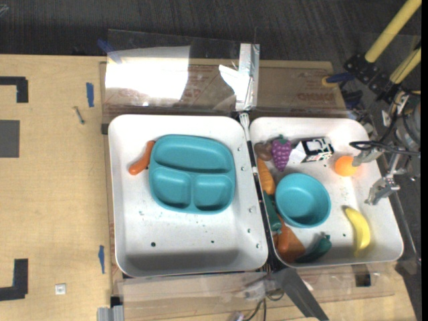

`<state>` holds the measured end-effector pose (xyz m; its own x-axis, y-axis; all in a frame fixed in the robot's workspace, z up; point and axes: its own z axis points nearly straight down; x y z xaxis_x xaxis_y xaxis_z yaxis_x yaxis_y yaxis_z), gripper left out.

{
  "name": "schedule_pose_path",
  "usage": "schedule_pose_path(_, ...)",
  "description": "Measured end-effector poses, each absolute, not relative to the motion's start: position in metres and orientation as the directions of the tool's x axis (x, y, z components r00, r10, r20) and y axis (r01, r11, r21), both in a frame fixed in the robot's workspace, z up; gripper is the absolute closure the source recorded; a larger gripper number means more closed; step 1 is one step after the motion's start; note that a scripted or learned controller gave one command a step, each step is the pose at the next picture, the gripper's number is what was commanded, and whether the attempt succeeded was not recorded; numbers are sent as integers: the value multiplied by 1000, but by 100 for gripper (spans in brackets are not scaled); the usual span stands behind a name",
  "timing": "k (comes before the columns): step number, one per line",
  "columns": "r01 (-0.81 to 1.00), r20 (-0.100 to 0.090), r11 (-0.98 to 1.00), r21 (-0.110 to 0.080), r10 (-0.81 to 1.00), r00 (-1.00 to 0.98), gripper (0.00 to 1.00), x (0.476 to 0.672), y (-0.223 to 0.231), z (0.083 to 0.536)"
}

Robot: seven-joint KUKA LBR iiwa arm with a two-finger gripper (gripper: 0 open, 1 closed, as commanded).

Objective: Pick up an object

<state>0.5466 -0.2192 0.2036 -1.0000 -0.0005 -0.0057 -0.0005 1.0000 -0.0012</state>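
Over right bin's (394,246) edge hangs the arm (388,172).

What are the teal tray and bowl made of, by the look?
Divided tray: likely molded plastic, matte teal, with soft rounded compartment edges and no sharp glare. Bowl: apparently the same plastic, uniform colour, smooth with a faint sheen inside. Neither can be confirmed from look alone.
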Motion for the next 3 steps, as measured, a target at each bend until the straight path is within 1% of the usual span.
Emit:
schedule_pose_path(1,-16,-14,1000,-4,-16,-1000,0,595,-217,90)
schedule_pose_path(2,-19,-24,1000,-7,-19,-1000,100,598,-215,102)
schedule_pose_path(3,-35,-19,999,-6,-35,-999,100,657,-215,245)
